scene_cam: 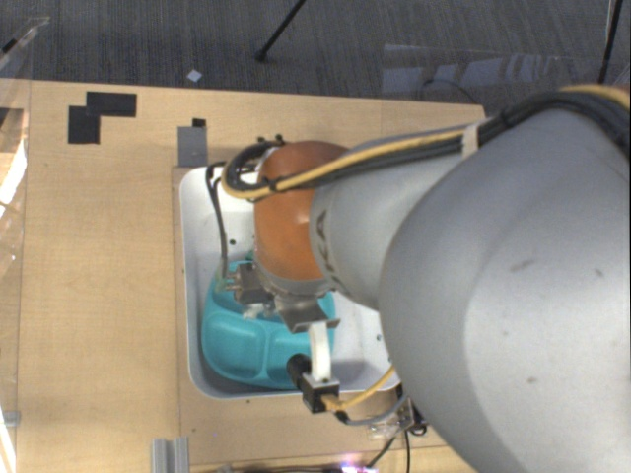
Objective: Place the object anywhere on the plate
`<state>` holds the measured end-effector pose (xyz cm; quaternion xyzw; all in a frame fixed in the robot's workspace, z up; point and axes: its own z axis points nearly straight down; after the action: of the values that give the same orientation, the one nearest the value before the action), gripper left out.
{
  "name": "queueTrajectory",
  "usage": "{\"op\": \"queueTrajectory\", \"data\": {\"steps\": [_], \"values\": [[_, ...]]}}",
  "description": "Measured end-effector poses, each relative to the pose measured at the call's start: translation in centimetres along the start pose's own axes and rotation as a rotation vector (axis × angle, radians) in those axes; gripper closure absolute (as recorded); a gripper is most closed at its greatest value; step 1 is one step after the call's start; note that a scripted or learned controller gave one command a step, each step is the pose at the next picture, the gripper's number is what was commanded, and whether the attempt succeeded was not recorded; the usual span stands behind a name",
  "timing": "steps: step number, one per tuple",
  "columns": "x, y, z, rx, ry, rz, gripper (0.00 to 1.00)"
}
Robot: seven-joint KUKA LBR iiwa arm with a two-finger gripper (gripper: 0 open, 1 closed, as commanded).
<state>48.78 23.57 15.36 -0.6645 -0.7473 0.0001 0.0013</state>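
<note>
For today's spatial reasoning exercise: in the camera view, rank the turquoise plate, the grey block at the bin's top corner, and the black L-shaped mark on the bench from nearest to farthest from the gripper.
1. Turquoise plate: right under the gripper, in the white bin.
2. Grey block: above the bin's upper-left corner.
3. Black L-shaped mark: far upper left on the bench.

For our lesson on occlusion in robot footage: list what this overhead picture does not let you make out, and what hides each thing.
1. Gripper: in the camera view the wrist and orange band cover it, so open or shut cannot be told.
2. Turquoise plate: its right part lies under the arm.
3. White bin: the arm covers its right side.
4. The object to place: nothing recognisable as it can be made out.
</note>
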Motion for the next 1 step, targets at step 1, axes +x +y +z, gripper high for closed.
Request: {"op": "queueTrajectory", "data": {"steps": [1], "values": [[-1.11,-0.01,-20.76,-0.019,-0.001,-0.357,1.0]]}}
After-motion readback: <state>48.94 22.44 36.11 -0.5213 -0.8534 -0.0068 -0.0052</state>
